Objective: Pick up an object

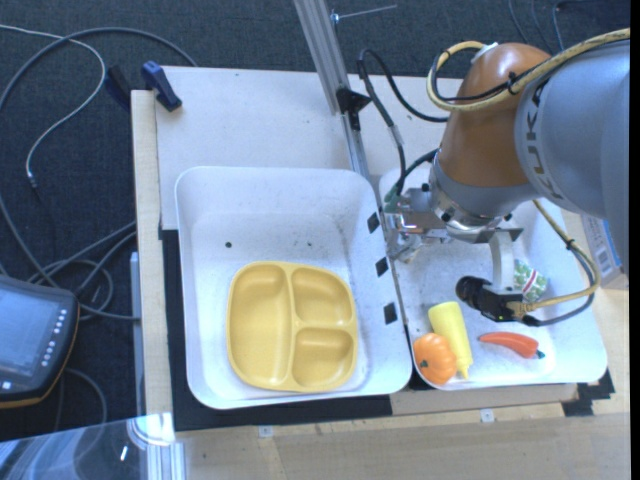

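1. Green-and-white item [530,284] is the thing nearest the gripper [495,258]. It lies in the bin on the view's right [598,356], toward that bin's right side.
2. The gripper hangs low over the middle of this bin, under the bulky grey and orange arm [500,118]. Whether it is spread or pressed together cannot be told from this angle, and nothing can be seen held in it.
3. Toward the bin's near edge, a yellow piece [452,328] lies lengthwise, touching an orange round fruit [433,358] at the near-left corner.
4. A red pepper [510,343] lies just right of the yellow piece, apart from it.
5. The bin on the view's left [185,228] holds a yellow divided plate [292,325], flat, with three compartments, in its near half.
6. On the bench [250,118], at the far-left corner, sits a blue clamp [160,85].
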You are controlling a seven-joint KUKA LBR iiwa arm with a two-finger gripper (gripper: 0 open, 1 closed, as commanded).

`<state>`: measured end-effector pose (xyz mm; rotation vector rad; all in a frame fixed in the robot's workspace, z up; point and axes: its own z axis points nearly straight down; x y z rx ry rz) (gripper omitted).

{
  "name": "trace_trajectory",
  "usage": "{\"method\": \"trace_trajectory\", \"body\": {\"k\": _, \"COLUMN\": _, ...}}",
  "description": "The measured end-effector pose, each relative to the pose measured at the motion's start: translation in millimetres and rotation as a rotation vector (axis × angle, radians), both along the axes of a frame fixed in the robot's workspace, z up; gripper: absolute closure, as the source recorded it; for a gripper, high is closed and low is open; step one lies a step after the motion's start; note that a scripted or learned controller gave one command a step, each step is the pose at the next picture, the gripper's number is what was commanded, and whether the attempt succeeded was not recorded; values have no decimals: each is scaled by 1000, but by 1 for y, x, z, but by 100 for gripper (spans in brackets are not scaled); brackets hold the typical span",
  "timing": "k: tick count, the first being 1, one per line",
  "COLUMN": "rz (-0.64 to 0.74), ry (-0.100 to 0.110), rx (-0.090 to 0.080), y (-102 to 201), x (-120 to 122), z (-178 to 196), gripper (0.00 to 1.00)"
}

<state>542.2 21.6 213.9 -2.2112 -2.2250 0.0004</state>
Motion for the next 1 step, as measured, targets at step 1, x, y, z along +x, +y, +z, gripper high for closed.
{"method": "trace_trajectory", "body": {"k": 1, "rz": 0, "ry": -1, "rx": 0, "y": 53, "x": -2, "z": -3, "gripper": 100}}
